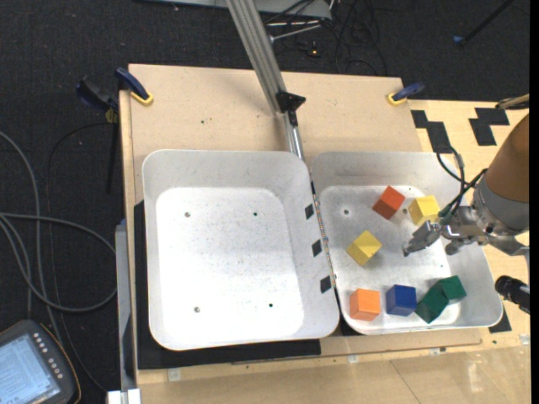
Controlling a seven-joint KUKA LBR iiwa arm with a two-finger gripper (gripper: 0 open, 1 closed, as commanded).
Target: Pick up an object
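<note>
The right bin [337, 194] holds several small blocks. A red-orange block [388, 201] and a yellow block [424, 209] lie toward the back, and a second yellow block [365, 247] sits mid-bin. Along the front stand an orange block [365, 303], a blue block [402, 300] and a green block [442, 297]. My gripper [419, 240] reaches in from the right and hangs low over the bin floor. It is just below the rear yellow block, right of the middle yellow one and above the blue one. I see no block in it.
The left bin [227, 251] lies beside the right one, the two rims meeting near the middle. A slanted metal pole [257, 45] crosses the bench's back. Clamps sit at the bench's back corners, and cables run on the floor at left.
</note>
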